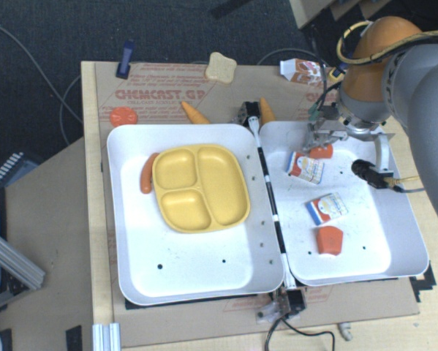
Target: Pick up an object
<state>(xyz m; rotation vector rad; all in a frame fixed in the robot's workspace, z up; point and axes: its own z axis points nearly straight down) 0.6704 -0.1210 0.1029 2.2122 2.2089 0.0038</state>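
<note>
A: Light is falling evenly from above; the white bins are glowing bright, nearly washing out.

B: Shadows are staying soft and short. The arm at upper right is blurring slightly; the dark floor is losing detail.

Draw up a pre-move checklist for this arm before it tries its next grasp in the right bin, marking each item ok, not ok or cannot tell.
1. Gripper over the right bin: ok.
2. Target below it, a carton with an orange piece against its upper edge: ok.
3. Jaws open: cannot tell.
4. Anything held: cannot tell.
5. Second carton and orange block apart from the gripper: ok.
6. Yellow tray in the left bin, out of the way: ok.
</note>
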